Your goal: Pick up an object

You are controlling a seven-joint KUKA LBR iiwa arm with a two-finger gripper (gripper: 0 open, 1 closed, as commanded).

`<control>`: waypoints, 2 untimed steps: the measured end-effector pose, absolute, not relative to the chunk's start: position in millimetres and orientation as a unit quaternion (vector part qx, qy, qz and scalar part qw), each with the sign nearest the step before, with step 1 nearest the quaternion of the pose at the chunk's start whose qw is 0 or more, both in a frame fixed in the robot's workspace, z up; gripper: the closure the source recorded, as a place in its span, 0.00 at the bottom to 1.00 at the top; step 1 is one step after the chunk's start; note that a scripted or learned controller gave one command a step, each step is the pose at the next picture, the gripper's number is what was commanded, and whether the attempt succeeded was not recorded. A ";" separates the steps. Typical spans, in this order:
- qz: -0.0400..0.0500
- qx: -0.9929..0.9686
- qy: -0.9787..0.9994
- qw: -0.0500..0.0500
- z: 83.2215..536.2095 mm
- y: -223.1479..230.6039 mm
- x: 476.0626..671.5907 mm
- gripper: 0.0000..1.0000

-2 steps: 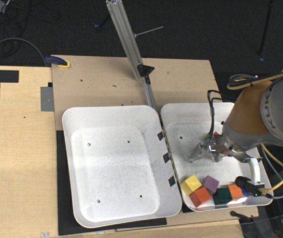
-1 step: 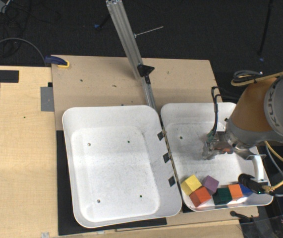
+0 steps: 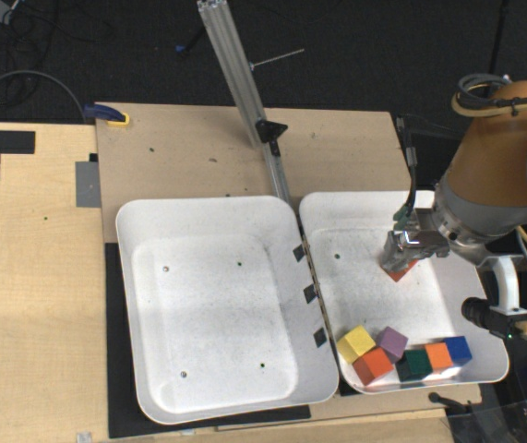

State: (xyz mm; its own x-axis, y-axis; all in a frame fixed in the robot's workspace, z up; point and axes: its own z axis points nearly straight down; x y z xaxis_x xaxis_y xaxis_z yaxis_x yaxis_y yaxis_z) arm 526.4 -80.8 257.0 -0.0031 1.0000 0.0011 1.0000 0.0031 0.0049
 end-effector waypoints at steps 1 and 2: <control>0.003 0.706 0.709 0.003 311.6 -48.4 604.2 1.00; -0.002 0.705 0.709 -0.002 271.0 -47.7 623.4 1.00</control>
State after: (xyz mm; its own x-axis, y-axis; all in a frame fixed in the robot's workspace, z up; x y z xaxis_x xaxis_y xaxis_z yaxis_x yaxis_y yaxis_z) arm 623.4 -47.7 271.0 -0.0057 1.0000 -0.0005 1.0000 0.0057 -0.0056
